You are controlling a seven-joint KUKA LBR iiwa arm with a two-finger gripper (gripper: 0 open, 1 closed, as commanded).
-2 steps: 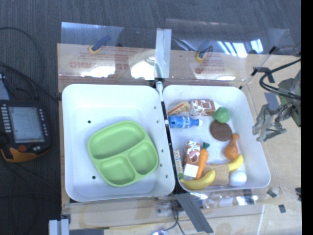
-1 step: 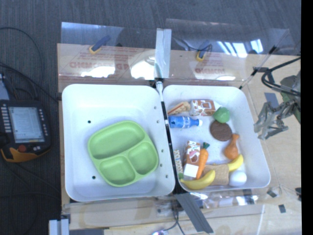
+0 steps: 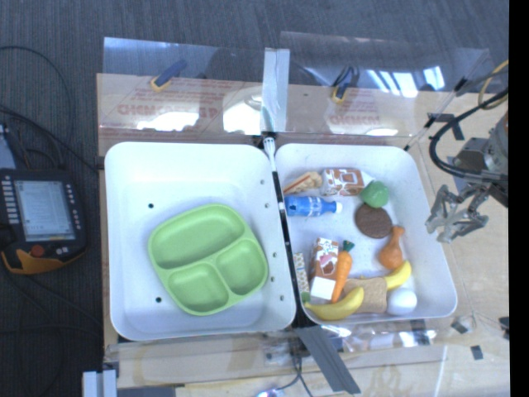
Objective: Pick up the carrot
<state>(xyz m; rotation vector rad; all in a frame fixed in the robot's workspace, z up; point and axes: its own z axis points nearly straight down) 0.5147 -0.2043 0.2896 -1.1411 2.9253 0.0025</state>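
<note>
The carrot [image 3: 341, 275] is leaned on the banana [image 3: 339, 303] in the right bin [image 3: 430, 222], w/ toys packed round it. The gripper [image 3: 453, 222] is parked just outside, spread open, nothing held

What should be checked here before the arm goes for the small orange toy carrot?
1. Target in sight: the small orange toy carrot with a green top lies in the right white bin. Ok.
2. Access from above: nothing lies over it. Ok.
3. Crowding: a yellow toy banana and a printed snack box press close beside it. Not ok.
4. Two-finger gripper position: outside the bin's right wall, away from the carrot. Not ok.
5. Gripper free of objects: nothing visible between its fingers. Ok.
</note>
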